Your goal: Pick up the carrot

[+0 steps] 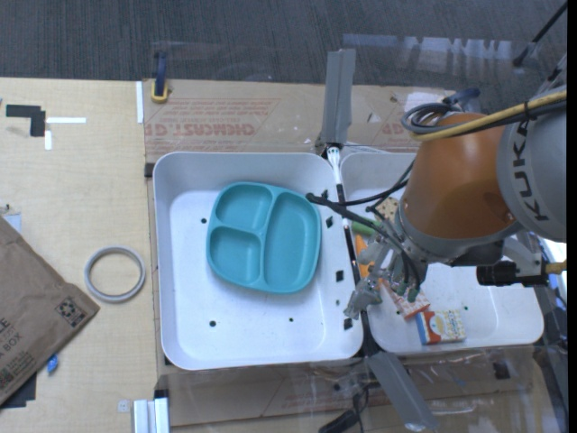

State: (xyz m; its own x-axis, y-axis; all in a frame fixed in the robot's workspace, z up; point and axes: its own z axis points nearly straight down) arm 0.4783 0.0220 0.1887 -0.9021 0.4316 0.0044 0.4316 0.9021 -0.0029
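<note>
Nearest the camera, a small carton (443, 326) lies in the right bin (505, 332), just beyond the jaws toward the arm's side, with a red-and-white packet (410, 306) between it and them. The gripper (382, 280) hangs low over that bin's left edge, beside the divider; whether its jaws stand wide or closed cannot be told under the wrist and cables. Just behind the jaws, close against them, lies an orange sliver with a green end, seemingly the carrot (368, 245), partly hidden. Nothing shows it lifted, so the pick looks not yet done: grasping and raising remain. Well to the jaws' far side, in the left bin (180, 332), sits a teal plate (264, 237).

The count: one carrot, one carton, one packet, one plate, two bins.
</note>
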